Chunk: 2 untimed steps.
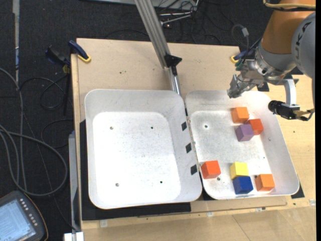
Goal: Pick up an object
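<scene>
7 blocks point(243, 149) in right bin point(220, 118)

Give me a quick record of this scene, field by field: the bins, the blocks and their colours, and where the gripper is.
bins: left bin and right bin, side by side
blocks, far cluster: orange block, red-orange block, purple block
blocks, near row: orange block at left, yellow block, blue block, orange block at right
gripper: above the right bin's far edge, nearest the far orange block
held: nothing seen between its fingers
</scene>
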Tool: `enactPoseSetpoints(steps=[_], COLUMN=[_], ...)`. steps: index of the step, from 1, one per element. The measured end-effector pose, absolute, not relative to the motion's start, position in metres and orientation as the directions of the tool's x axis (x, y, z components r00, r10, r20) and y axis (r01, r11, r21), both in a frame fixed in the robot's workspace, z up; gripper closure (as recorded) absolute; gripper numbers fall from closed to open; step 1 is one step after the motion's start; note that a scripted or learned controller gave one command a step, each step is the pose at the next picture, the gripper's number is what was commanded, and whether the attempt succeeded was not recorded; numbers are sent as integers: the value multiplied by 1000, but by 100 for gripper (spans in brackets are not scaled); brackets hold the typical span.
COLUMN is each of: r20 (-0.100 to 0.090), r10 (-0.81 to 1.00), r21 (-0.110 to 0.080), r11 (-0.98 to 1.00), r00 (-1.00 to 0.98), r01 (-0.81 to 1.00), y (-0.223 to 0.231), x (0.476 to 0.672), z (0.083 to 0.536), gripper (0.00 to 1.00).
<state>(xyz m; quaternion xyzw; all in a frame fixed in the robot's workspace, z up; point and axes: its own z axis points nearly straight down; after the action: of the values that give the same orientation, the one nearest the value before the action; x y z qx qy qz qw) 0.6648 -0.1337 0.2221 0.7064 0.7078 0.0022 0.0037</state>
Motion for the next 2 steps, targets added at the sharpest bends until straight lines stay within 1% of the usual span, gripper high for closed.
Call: enactPoseSetpoints(steps=[1, 2], r20=[-2, 1], r10=[1000, 1000], r21=[5, 0], r11=[2, 7], r00=[-2, -7], r01=[1000, 1000], y=[-134, -82], x=[666, 638], z=[251, 257], gripper=[100, 100])
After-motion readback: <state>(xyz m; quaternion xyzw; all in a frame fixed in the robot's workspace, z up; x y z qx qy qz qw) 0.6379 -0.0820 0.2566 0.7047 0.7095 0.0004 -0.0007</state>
